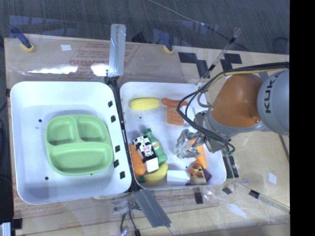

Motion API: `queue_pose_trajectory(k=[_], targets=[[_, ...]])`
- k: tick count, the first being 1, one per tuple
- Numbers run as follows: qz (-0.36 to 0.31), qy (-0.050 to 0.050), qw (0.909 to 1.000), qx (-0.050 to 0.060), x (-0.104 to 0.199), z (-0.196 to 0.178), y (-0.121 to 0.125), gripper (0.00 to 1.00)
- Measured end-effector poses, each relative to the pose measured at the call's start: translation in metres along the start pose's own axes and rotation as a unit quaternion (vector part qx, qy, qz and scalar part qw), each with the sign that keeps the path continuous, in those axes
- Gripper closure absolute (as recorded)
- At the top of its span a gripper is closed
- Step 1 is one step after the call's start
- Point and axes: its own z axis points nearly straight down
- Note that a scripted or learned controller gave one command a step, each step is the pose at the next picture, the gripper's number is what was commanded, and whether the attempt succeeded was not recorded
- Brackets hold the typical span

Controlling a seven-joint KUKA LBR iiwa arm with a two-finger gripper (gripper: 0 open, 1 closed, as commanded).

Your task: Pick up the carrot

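Observation:
An orange carrot (137,161) lies along the left wall of the right bin (216,88), beside a cow-patterned block (143,147) and a green bottle (154,142). My gripper (190,144) hangs low over the right part of that bin, well to the right of the carrot. A second small orange piece (201,156) sits just below and to the right of the gripper, partly hidden by it; what it is cannot be made out. Nothing is visibly held.
The right bin also holds a yellow corn cob (144,103), a sausage (171,102), an orange cracker (174,116), a yellow fruit (155,174), a white block (176,177) and a pizza slice (197,173). A green divided plate (78,144) sits in the left bin (24,132).

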Motion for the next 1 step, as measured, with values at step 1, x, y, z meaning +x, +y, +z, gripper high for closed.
queue_pose_trajectory(k=[1], targets=[[0.153, -0.001, 0.9883, 0.001, 0.0008, -0.0857, 0.0194, 1.0]])
